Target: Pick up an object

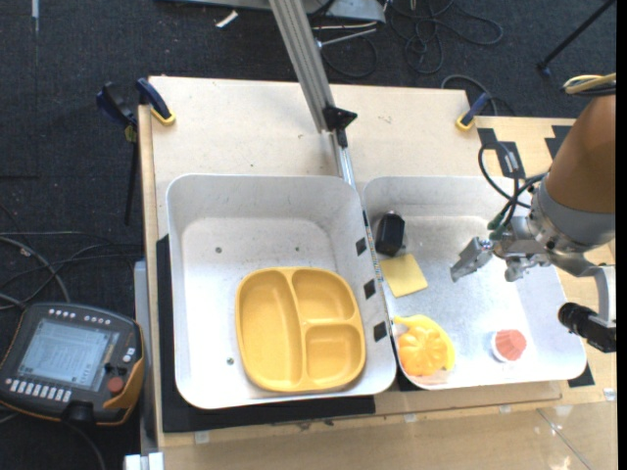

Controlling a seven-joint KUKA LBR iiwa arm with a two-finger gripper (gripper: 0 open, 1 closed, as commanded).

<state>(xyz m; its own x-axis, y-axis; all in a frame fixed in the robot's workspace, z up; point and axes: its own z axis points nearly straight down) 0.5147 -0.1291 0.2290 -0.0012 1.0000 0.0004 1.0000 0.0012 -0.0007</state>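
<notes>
Camera view: yellow tray (299, 329), left bin (196, 213).

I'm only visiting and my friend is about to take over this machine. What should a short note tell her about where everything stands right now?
Gripper: hovering over the right bin, nothing seen between its fingers.
Right bin holds: a black object near the divider, a pale yellow square piece, a yellow-orange toy at the front, and a small pink-red round item.
Left bin holds a yellow divided tray.
Done: nothing picked up yet.
Left: choose one object, close on it and lift.
</notes>
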